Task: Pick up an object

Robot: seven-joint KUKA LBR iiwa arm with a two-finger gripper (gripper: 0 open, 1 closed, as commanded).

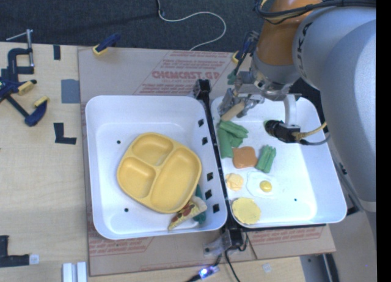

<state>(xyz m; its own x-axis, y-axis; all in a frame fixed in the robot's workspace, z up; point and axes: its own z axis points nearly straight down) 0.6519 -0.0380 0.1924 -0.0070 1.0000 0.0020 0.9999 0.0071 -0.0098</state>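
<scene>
A: Where do we stand with the grey two-finger gripper (239, 104)?

B: We have it low over the far corner of the right-hand shallow white bin (305, 210), just beyond the green leafy toy vegetable (230, 135). A pale tan stick-like piece (230, 112) sits at its tip, but we cannot tell whether the fingers are spread or pinching it.

A: So which step are we in?

B: We judge it the grasp itself, at or just before closing.

A: And next?

B: We would need a firm close, then a straight lift clear of the vegetable and the bin wall. Nearer us than the vegetable lie the orange toy block (244, 156) and the toy fried egg (264, 185).
</scene>
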